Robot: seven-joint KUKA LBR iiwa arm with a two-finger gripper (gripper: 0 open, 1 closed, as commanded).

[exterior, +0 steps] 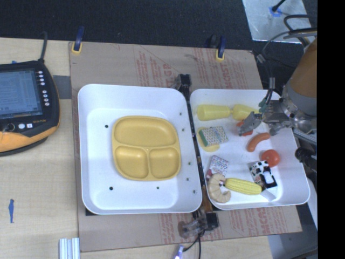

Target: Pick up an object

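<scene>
Claw point(249, 124) hangs over the upper middle of the right bin point(302, 196), its dark fingers spread apart with nothing between them. Just below and right of the claw lies one orange sausage point(257, 141), and below that one red tomato point(270, 157). Touching the claw's upper left side sits one small yellow piece point(242, 111), with one longer yellow piece point(213, 112) further left. Down and left of the claw is one green-edged sponge-like block point(212, 136), then one small patterned packet point(218, 163). Well below the claw lie one corn cob point(243, 186), one pale ring-shaped toy point(218, 188) touching its left end, and one black-and-white toy point(263, 174) just above its right end. Far left of the claw, the second bin point(97, 193) carries one yellow three-compartment tray point(146, 147). On the desk point(38, 198), farthest left, rests one control pendant point(24, 107).
</scene>
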